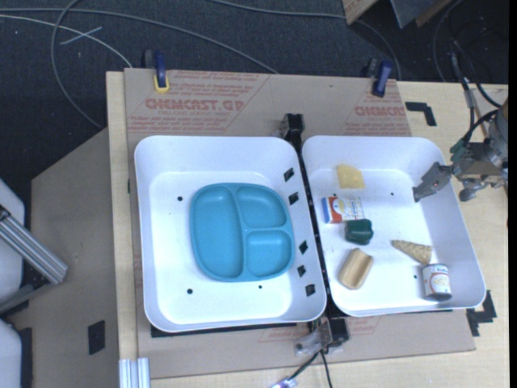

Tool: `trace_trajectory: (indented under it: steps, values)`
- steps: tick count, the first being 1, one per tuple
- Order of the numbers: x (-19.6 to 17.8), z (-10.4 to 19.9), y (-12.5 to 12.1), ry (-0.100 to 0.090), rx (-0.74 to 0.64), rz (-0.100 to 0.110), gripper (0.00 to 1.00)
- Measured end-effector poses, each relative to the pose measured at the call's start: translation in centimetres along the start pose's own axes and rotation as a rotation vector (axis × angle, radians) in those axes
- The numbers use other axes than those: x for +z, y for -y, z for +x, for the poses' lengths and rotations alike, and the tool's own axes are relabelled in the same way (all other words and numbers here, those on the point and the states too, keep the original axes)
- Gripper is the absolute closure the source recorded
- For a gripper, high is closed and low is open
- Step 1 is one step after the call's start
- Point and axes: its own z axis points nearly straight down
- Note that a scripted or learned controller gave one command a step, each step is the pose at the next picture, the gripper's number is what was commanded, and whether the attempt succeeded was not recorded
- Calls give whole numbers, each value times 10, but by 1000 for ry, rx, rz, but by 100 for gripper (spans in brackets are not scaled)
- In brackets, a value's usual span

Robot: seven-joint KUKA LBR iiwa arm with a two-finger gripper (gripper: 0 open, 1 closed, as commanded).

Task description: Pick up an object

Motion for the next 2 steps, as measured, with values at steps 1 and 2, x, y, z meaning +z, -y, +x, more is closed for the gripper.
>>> trace_trajectory:
  steps: [1, 2]
  values:
    - [-7, 1, -2, 3, -4, -13, 0]
    - [51, 6, -10, 1, -4, -8, 0]
